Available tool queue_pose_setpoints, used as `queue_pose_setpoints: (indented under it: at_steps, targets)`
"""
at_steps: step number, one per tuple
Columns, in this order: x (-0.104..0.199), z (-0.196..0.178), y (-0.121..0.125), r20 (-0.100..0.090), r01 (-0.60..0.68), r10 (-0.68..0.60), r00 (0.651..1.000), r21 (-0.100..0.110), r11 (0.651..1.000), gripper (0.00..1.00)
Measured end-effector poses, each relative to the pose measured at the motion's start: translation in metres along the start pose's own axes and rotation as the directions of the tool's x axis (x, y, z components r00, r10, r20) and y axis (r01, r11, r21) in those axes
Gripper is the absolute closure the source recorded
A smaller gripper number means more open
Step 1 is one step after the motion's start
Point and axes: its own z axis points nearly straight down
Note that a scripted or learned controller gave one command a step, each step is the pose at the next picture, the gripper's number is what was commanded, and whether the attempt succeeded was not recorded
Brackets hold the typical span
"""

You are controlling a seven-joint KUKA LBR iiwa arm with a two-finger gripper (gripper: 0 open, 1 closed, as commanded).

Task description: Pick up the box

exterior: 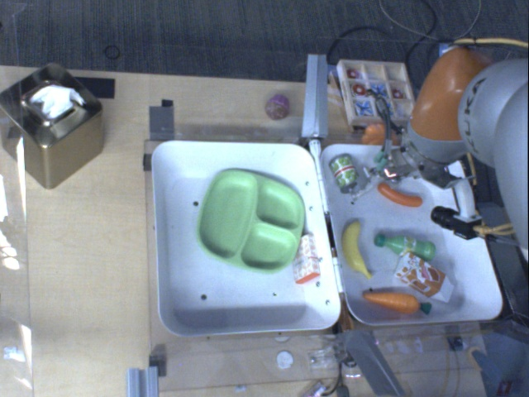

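Now, hand [387, 169] low over the far end of the right bin [475, 251], just beside a can [343, 172] and right above a sausage [400, 194]. Open or closed: cannot tell, too blurred at that spot.

Further toward the near side, a banana [356, 249] and a green bottle [405, 245]. Just beyond the bottle, the box [421, 275]: brown and white, lying flat and askew on the bin floor, close to a carrot [394, 302] but seemingly not touching it. Well apart from the hand, so task not yet begun in earnest.

Probably light, thin card, easily dented. Glossy printed faces, likely a little slippery. Lying flat, so little height to catch. Best taken across the narrow width, at the middle, coming straight down with a gentle squeeze. Some risk of nudging the bottle on approach.

Across the divider, in the left bin [178, 222], a green tray [252, 219] and a small carton [307, 260] leaning near the wall, possibly the intended thing instead. Around both bins, bare table [83, 263].
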Motion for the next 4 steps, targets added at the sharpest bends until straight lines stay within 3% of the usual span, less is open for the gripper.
queue_pose_setpoints:
  at_steps: [1, 2, 3, 4]
  targets:
    - [-0.004, 0.027, 0.006, 0.003, -0.020, 0.020, 1.000, 0.047, 0.999, 0.00]
    - [0.016, 0.021, -0.058, -0.002, -0.187, 0.187, 0.982, -0.001, 0.982, 0.00]
    - [0.016, 0.009, -0.056, -0.002, -0.185, 0.185, 0.983, -0.007, 0.983, 1.00]
    - [0.121, -0.072, -0.056, -0.003, -0.136, 0.136, 0.991, -0.005, 0.991, 1.00]
